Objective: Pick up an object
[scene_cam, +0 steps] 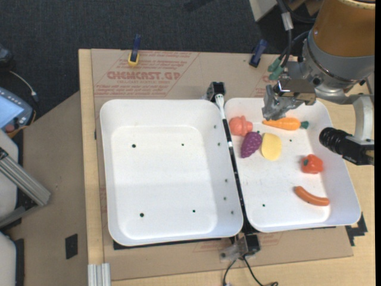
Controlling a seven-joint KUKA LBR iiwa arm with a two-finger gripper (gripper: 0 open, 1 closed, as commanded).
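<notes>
The right bin [280, 216] holds several toy foods. An orange carrot [284, 124] with a green tip lies near the bin's back edge. To its left sit a pink-orange fruit [240, 126], a purple bunch of grapes [251, 143] and a yellow fruit [271, 147]. A red pepper [311, 164] and a brown-orange sausage [311, 196] lie toward the right and front. My gripper [274, 110] hangs at the back of the bin, directly over the carrot's left end and very close to it. Nothing is visibly lifted.
The left bin [119, 177] sits beside the right one, a black divider strip [229, 154] between them. A black cylindrical fixture [344, 143] juts over the right bin's right rim. Blue clamps [258, 52] hold the cardboard at the back.
</notes>
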